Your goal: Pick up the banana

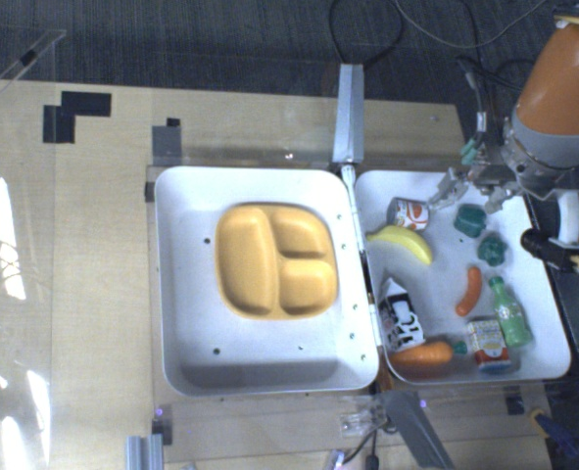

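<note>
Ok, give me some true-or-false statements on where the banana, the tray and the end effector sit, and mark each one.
1. The banana lies in the right bin. True.
2. The yellow tray sits in the right bin. False: it sits in the left bin.
3. The end effector holds the banana. False: it is near the bin's far edge, apart from the banana.
4. A carrot lies near the right bin's near edge. True.
5. The banana rests on the tray. False: it lies on the bin floor, beside a can.
</note>
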`<move>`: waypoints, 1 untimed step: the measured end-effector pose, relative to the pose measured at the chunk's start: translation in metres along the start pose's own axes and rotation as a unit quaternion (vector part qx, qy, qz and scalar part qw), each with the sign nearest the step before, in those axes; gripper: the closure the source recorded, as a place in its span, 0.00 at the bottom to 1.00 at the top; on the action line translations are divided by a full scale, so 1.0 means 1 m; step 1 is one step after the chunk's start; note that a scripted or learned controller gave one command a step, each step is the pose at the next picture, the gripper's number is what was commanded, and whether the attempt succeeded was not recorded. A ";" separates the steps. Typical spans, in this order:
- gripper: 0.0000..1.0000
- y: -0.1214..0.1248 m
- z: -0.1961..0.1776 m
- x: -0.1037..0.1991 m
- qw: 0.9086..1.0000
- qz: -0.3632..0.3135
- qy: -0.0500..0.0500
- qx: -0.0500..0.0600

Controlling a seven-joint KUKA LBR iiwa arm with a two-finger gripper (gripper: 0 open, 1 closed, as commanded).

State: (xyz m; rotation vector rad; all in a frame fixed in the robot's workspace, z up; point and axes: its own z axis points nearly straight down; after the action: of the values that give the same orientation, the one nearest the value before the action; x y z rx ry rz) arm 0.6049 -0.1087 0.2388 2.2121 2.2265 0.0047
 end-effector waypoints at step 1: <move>0.00 0.002 0.112 0.020 0.999 -0.034 0.000 0.001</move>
State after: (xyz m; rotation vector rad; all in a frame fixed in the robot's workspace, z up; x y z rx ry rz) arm 0.6075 -0.0884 0.1265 2.1374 2.3010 0.0024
